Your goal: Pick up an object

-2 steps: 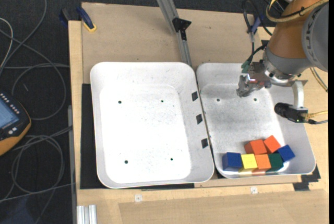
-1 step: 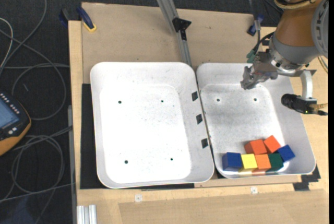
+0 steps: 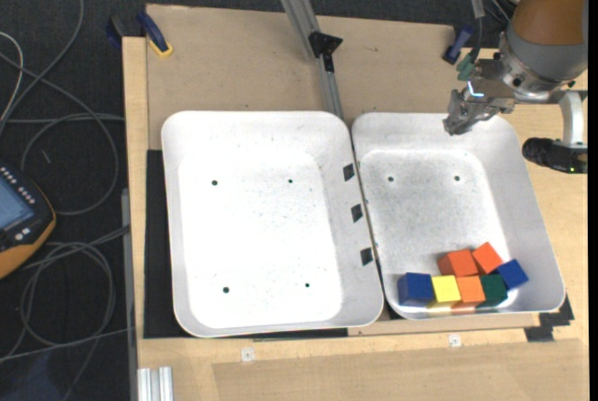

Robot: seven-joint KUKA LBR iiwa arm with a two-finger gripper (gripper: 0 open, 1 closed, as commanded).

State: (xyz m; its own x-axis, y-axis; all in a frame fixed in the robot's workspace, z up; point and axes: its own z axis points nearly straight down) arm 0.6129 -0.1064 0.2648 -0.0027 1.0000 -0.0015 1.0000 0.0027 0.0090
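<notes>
Several small coloured blocks cluster in the near right corner of the right bin (image 3: pixel 411 203): a blue block (image 3: pixel 416 287), a yellow block (image 3: pixel 446 289), orange blocks (image 3: pixel 460 262), a green block (image 3: pixel 492 286) and another blue block (image 3: pixel 512 274). My gripper (image 3: pixel 462 121) hangs over the far right corner of the right bin, well away from the blocks. Nothing shows between its fingers.
The left bin (image 3: pixel 257 217) lies beside the right one, with black clips (image 3: pixel 356 212) along the shared edge. A slanted metal pole (image 3: pixel 299 7) rises behind the bins. Cables and a handheld pendant (image 3: pixel 19 217) lie on the floor at left.
</notes>
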